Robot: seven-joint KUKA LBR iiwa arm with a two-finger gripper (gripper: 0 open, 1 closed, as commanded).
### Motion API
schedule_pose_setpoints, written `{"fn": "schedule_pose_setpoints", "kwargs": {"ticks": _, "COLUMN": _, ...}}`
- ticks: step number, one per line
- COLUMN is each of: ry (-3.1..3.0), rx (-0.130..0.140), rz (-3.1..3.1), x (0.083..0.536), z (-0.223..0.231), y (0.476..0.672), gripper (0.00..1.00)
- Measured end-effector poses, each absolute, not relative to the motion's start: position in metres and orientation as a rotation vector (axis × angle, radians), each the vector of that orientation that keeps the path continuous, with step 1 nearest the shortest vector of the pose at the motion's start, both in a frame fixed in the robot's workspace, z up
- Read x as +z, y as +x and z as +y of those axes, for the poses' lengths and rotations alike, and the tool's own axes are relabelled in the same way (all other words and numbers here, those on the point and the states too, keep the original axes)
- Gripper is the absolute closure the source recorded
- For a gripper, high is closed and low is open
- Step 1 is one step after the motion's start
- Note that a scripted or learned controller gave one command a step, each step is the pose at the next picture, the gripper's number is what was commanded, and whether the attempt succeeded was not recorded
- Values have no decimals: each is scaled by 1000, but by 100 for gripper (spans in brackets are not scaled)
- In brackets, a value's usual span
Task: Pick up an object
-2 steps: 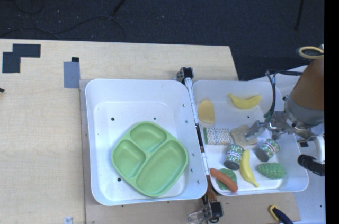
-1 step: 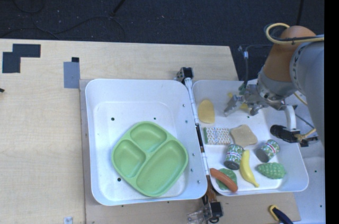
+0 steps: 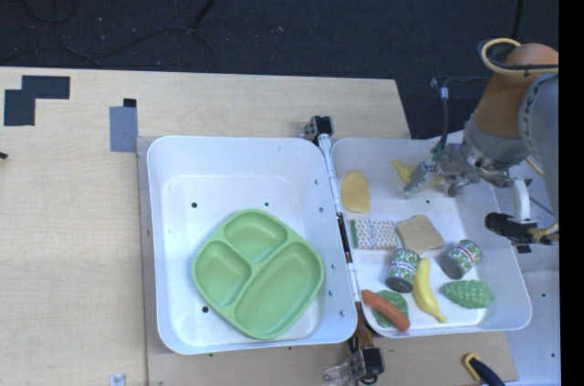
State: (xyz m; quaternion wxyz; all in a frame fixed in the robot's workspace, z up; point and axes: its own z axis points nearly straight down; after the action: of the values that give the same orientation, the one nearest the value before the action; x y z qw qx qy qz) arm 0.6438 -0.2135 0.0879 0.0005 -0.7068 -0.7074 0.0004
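Observation:
The right bin (image 3: pixel 511 311) holds several toy foods: a pale yellow wedge (image 3: pixel 355 191), a patterned cracker (image 3: pixel 375 234), a bread slice (image 3: pixel 420 234), two small cans (image 3: pixel 402 267) (image 3: pixel 461 258), a banana (image 3: pixel 426 288), a bumpy green piece (image 3: pixel 467 293) and an orange-red carrot (image 3: pixel 388 309). My gripper (image 3: pixel 431 181) hangs low over the far part of this bin. Just to its left lies a small yellow piece (image 3: pixel 404 168). I see nothing held in the gripper.
The left bin (image 3: pixel 173 174) carries a green divided plate (image 3: pixel 258 273). A ridge (image 3: pixel 333 202) separates the two bins. The grey arm with its orange band (image 3: pixel 511 97) comes in from the right. Bare wooden bench (image 3: pixel 64 220) stretches to the left.

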Motion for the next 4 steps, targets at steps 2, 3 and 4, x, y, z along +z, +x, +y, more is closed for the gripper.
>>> {"fn": "schedule_pose_setpoints", "kwargs": {"ticks": 2, "ry": -2217, "rx": 2, "rz": -2222, "x": 87, "z": -174, "y": 644, "gripper": 0}}
{"fn": "schedule_pose_setpoints", "kwargs": {"ticks": 3, "ry": -2218, "rx": 2, "rz": -2221, "x": 87, "z": -162, "y": 643, "gripper": 0}}
{"fn": "schedule_pose_setpoints", "kwargs": {"ticks": 4, "ry": -2221, "rx": 2, "rz": -2220, "x": 88, "z": -181, "y": 644, "gripper": 0}}
